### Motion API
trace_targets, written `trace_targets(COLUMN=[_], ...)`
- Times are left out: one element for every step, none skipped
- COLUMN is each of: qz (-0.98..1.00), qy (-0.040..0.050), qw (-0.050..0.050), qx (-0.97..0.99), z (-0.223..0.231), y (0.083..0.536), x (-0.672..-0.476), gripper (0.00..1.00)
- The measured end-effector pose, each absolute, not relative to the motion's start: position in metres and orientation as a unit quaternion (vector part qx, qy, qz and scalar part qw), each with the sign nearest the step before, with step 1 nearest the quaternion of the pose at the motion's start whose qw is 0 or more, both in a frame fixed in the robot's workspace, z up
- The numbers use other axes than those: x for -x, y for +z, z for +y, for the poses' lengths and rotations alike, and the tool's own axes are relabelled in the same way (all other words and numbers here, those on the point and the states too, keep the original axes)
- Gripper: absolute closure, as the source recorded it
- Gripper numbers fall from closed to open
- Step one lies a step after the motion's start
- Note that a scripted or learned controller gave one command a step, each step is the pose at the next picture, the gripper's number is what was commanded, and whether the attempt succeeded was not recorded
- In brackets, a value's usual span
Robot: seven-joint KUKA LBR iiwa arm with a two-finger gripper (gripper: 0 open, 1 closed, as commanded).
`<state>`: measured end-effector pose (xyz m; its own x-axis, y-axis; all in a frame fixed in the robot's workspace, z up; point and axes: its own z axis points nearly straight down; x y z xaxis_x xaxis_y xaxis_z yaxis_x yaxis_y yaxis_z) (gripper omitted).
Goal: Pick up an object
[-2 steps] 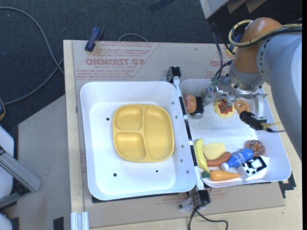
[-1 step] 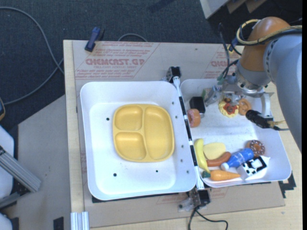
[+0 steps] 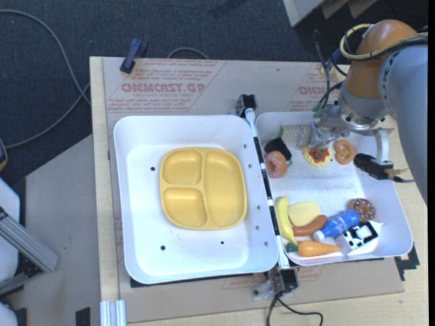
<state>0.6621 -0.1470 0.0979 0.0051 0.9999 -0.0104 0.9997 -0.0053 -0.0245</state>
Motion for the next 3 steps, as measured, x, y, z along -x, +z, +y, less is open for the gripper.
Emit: trace_targets(qz=[-0.707, -0.707, -0.707], qy=[-0.0003, 0.0005, -0.0037], qw=[0.0, 0.001, -0.004], qx=[0.707, 0.707, 0.707], z=[-0.108, -0.108, -0.094], y=[0.163, 0.162, 0.101], x=[-0.624, -0.624, -0.639], gripper=[1.0, 0.0, 0.0])
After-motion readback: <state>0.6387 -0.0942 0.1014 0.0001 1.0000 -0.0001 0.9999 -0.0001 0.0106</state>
